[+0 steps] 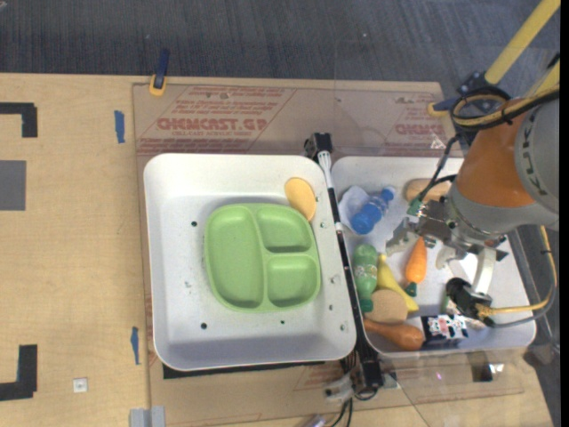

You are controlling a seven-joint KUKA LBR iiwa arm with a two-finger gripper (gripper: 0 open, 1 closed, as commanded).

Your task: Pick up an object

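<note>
My gripper [422, 248] hangs low over the right bin [520, 314], below the arm's orange band. Its fingers stand open, spread to either side of a small orange carrot [415, 262] that lies between them; they do not touch it as far as I can see. Around the carrot lie a blue bottle [368, 212], a green object [365, 261], a yellow banana [392, 283], a tan round piece [388, 306], a brown sausage [396, 332] and a black-and-white box [445, 326]. A tan item [418, 188] sits at the bin's far side, partly hidden by the arm.
The left bin [169, 238] holds a green divided plate [262, 256] and a yellow-orange oval object [301, 197] near its far right corner. A black divider [331, 212] runs between the bins. A yellow cable [511, 310] trails across the right bin's near right part.
</note>
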